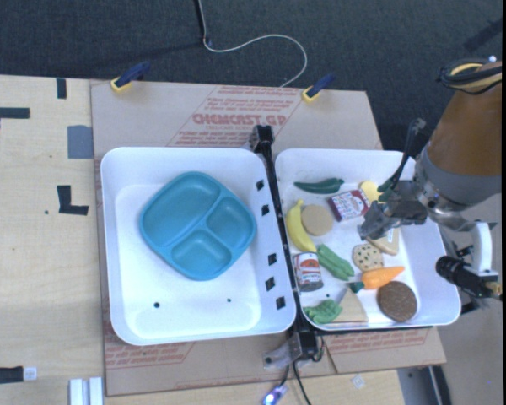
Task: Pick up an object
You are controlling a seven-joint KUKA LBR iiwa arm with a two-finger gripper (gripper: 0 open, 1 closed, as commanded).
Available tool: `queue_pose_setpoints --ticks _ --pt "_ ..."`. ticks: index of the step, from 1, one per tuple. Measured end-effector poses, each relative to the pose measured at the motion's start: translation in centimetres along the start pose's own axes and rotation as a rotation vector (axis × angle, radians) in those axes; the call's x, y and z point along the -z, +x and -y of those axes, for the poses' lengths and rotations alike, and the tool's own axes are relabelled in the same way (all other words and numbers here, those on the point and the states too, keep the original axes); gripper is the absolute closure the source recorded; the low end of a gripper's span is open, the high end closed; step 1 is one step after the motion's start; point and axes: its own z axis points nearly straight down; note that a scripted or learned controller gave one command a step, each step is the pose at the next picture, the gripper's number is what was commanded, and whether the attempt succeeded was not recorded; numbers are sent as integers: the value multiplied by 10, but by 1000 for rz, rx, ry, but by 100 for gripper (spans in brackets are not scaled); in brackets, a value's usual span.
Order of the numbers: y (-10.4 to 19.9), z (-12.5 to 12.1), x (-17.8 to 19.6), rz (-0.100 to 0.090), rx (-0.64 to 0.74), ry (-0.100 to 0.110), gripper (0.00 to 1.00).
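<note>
My gripper [378, 224] hovers low in the right bin [422, 315]; the cookie [367, 255] lies just below my fingers, whose grip I cannot tell.

Fixed overhead camera, slanted down; both bins [118, 226] framed.

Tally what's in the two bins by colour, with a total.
Blue: 1, plate
Green: 3, chili, pickle, leafy piece
Yellow: 2, banana, small yellow piece
Orange: 1, carrot
Brown/tan: 3, patty, round bun, cookie
Red/white: 2, can, packet
Total: 12, counting only what I can tell apart; items under the gripper may be missed.
</note>
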Motion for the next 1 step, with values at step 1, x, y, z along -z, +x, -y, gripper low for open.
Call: queue_pose_setpoints --ticks 1 --pt "56 -52 -75 0 3 0 100"
